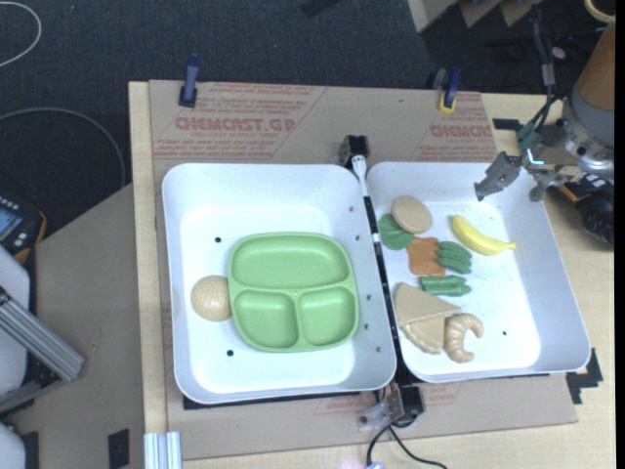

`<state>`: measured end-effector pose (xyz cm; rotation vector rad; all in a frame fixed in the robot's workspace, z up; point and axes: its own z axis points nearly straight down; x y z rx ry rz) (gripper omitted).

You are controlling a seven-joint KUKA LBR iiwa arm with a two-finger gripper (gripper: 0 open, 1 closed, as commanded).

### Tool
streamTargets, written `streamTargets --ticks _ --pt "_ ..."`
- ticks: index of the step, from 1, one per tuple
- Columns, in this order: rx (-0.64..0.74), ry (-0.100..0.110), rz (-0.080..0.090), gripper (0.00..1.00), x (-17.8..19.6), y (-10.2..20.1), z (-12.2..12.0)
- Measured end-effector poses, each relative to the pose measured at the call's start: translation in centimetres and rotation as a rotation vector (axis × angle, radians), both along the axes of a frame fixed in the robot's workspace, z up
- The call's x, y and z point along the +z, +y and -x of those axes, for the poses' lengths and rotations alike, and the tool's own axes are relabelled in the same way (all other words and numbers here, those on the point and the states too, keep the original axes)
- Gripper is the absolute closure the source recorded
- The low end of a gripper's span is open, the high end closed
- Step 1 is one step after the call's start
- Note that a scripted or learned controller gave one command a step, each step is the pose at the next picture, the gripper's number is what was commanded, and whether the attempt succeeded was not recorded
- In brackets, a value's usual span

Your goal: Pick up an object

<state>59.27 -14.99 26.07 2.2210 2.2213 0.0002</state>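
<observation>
You see a yellow banana (480, 235) lying flat in the right bin (547, 291), near a tan cookie (411, 214), green beans (444, 284), a carrot (427, 255) and a croissant (461, 335).

Grey arm (594, 115), seemingly dark-fingered metal hand (518, 176).

White bins (186, 262), lt green tray (292, 291), yellow banana (480, 237), tan croissant (459, 335), orange carrot (426, 255) w/ green top, beige bun (210, 298), brown board w/ red print (229, 122).
</observation>
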Motion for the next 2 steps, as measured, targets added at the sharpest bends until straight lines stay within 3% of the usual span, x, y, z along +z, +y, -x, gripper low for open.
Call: streamTargets --ticks 1,2 --pt "0.0 0.018 -0.006 0.0 -13.4 4.3 5.4" --pt "-0.001 -0.002 0.0 0.0 -17.8 2.7 2.1"
